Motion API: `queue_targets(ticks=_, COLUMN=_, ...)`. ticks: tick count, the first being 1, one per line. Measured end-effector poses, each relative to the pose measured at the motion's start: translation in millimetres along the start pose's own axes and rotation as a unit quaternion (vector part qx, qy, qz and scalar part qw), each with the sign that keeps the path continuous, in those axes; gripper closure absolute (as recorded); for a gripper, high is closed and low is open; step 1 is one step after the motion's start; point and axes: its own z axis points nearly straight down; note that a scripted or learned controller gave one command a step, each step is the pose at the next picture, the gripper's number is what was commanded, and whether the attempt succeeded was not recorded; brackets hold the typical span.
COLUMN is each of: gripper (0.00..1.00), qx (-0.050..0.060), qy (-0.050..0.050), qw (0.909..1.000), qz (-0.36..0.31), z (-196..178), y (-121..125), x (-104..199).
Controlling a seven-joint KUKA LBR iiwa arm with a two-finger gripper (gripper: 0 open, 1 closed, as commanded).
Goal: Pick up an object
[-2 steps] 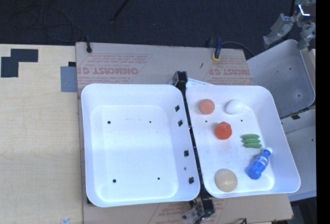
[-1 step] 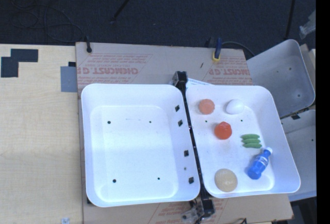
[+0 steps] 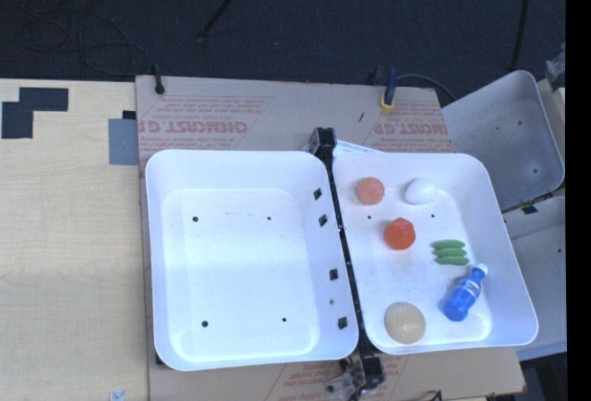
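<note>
The right bin [image 3: 499, 233] holds several small objects. A pale orange ball [image 3: 370, 190] and a white egg-shaped object [image 3: 420, 191] lie near its far side. A red-orange round object [image 3: 400, 234] sits in the middle, with a green pea pod [image 3: 450, 251] to its right. A blue bottle [image 3: 464, 293] lies tilted near the front right, and a beige round object [image 3: 404, 322] rests at the front.
The left bin [image 3: 157, 205] stands beside the right one on a cardboard sheet [image 3: 231, 117]. A grey metal plate [image 3: 512, 127] sits at the right behind the bins. The wooden bench top [image 3: 65, 251] stretches to the left.
</note>
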Motion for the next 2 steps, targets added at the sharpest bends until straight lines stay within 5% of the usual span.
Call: queue_targets(ticks=2, gripper=0.0, qx=-0.002, qy=0.0, qw=1.0, qz=-0.003, z=-19.6, y=17.0, x=2.8)
